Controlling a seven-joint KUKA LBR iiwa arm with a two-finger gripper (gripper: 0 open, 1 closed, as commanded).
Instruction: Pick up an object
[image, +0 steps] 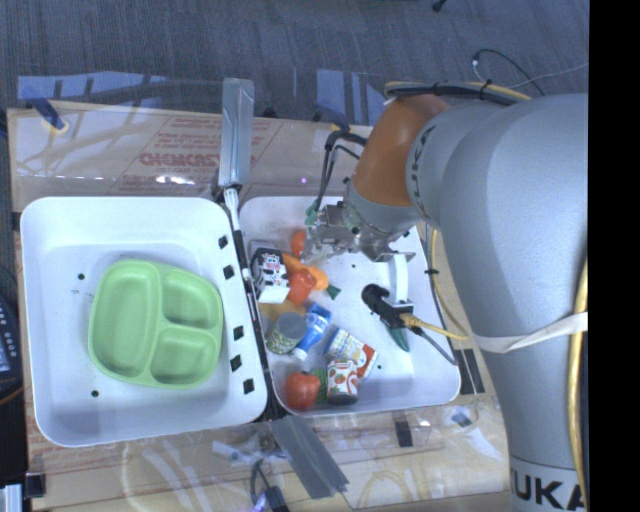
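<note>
A green three-compartment tray (155, 322) lies in the left white bin (50, 240) on the bench (120, 150).

On my own base housing (545, 488), at the lower right, large dark capitals read "UKA"; the housing's edge cuts off whatever letter comes before them. On the brown cardboard sheet (150, 150) lying under clear film behind the bins, I can see red print. Its largest line looks like "CHEACAS", but that reading is uncertain, and the smaller lines above it are too blurred to read. The small packages (345, 365) in my right-hand bin carry coloured labels, but no characters on them are legible.
</note>
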